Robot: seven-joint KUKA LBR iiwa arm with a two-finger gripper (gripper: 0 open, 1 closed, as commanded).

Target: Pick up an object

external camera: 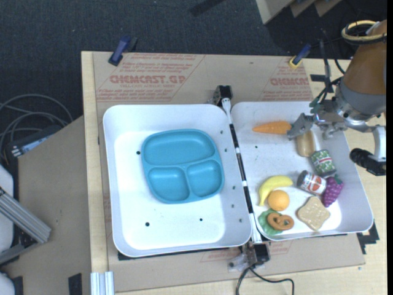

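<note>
Carrot (272, 127) is lying near the back of the right bin (362, 211), just left of my pincer (305, 129), which is hovering over a tan, bottle-like item (305, 144). Can't tell whether I'm clenched or released. Toward the front: green can (322, 162), red can (311, 182), grapes (332, 191), banana (272, 186), orange (279, 200), bread (314, 213). Blue tray (182, 165) is sitting in the left bin (123, 208).

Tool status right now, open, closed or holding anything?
Tool: cannot be told; it sits low in the right bin, at a tan item beside the carrot.
</note>
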